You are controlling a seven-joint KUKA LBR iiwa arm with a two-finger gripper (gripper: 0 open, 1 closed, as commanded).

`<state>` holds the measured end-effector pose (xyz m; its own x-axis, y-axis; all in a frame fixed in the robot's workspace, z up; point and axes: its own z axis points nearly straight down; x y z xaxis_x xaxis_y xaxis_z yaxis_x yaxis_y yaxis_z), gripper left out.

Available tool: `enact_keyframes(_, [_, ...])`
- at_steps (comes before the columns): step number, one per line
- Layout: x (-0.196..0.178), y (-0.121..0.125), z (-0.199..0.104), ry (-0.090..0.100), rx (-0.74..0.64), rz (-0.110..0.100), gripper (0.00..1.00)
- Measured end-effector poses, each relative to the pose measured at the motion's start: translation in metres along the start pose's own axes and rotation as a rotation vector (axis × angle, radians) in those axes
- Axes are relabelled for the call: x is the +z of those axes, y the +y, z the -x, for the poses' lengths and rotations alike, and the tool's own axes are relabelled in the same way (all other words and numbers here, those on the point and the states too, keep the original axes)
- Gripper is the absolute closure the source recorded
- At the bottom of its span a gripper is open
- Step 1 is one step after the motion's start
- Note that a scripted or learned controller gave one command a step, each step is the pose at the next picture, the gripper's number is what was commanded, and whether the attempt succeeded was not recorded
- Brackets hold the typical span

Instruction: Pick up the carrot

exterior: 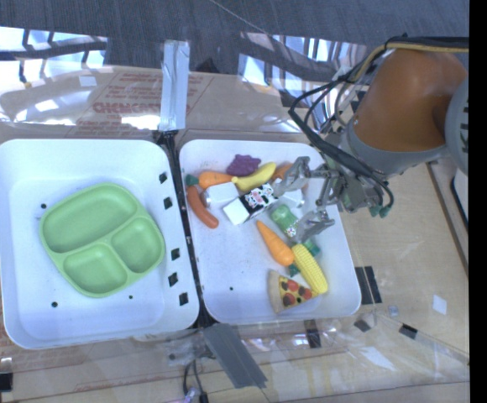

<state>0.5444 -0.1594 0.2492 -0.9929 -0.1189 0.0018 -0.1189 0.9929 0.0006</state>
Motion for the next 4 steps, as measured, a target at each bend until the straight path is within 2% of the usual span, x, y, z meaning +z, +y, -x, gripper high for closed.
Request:
enact_keyframes(1, [0.159, -0.019, -0.006, -0.001, -0.198, 0.002, 0.00])
enact_keyframes(2, [0.153, -0.016, -0.006, 0.003, -0.202, 0.006, 1.00])
enact_keyframes(3, [0.022, -0.029, 0.042, -0.008, -0.140, -0.005, 1.00])
enact_keyframes(4, [0.026, -0.028, 0.041, 0.000, -0.140, 0.000, 0.00])
